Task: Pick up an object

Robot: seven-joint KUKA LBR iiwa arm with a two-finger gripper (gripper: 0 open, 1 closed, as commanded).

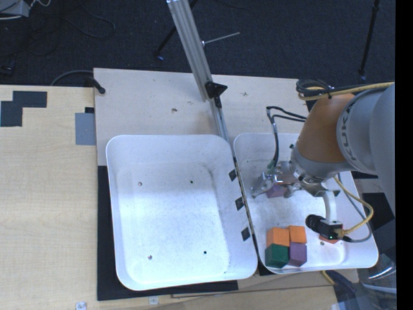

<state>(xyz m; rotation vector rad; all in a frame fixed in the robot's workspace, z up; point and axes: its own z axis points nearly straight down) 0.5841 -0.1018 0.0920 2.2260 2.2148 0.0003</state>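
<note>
My claw (274, 187) sits low in the right bin (364, 254), near its left wall, with a small purple object (277, 190) at its tip; whether that object is actually gripped, I cannot tell. Risk: lifting on a partial grip drops it. The orange, green and purple blocks (287, 245) lie apart, near the front rim.

A slanted aluminium rail (195, 50) crosses the beige board (148, 102).
</note>
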